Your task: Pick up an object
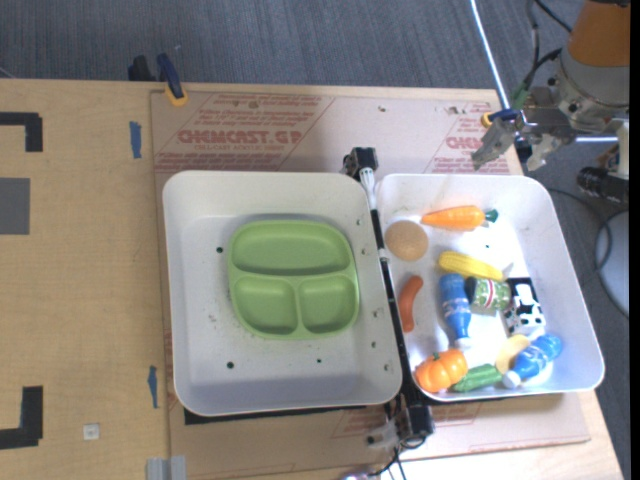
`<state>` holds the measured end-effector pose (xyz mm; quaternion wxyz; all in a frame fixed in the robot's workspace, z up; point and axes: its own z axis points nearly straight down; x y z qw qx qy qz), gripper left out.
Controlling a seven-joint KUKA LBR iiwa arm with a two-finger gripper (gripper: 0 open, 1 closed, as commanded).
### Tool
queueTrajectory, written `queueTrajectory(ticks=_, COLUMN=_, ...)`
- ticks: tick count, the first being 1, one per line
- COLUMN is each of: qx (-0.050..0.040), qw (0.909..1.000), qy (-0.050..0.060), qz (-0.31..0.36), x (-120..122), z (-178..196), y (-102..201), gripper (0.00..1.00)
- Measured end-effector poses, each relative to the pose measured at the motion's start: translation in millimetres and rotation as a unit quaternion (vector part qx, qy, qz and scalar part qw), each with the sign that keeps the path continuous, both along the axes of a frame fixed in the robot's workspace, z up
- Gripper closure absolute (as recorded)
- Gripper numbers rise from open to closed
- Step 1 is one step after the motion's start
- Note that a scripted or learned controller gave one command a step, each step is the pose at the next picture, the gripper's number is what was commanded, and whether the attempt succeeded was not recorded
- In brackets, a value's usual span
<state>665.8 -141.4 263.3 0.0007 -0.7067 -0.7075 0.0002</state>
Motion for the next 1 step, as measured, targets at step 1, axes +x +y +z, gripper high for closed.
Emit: queueTrajectory(ticks=1, qx=-0.0004, qw=0.9986, qy=0.0, qz=-0.054, x=-33.3, z=-153.5, y=32.8, gripper=0.0)
